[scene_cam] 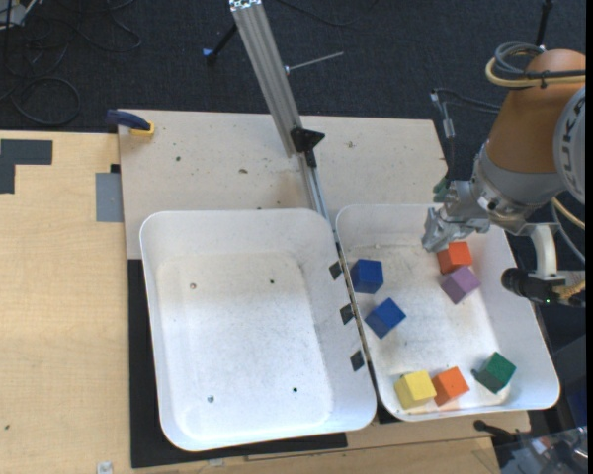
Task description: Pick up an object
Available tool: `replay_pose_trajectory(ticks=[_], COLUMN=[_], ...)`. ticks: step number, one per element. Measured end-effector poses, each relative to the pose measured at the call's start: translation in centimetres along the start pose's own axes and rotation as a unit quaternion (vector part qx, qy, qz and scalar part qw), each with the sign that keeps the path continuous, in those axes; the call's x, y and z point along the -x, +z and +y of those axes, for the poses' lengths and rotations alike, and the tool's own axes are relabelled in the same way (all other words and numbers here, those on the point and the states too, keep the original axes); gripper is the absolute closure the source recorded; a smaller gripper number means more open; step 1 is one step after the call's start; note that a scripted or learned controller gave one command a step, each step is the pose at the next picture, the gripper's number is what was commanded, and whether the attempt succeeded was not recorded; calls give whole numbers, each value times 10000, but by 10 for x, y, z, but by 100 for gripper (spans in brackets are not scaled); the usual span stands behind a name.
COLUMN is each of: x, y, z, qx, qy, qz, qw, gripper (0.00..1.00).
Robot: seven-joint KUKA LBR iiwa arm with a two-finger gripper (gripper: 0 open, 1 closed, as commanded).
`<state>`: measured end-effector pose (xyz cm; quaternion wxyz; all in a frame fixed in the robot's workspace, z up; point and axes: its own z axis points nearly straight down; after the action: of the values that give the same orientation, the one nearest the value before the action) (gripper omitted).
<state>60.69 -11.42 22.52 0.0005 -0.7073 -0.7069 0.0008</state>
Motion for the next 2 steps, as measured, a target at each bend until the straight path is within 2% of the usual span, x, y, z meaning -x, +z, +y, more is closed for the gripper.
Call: replay_pose_trajectory(ticks=[2], x=[-113], y=[-9], z=[-18], qx=[-32], qy=[-25], qz=[14], qw=[10000], gripper=[100])
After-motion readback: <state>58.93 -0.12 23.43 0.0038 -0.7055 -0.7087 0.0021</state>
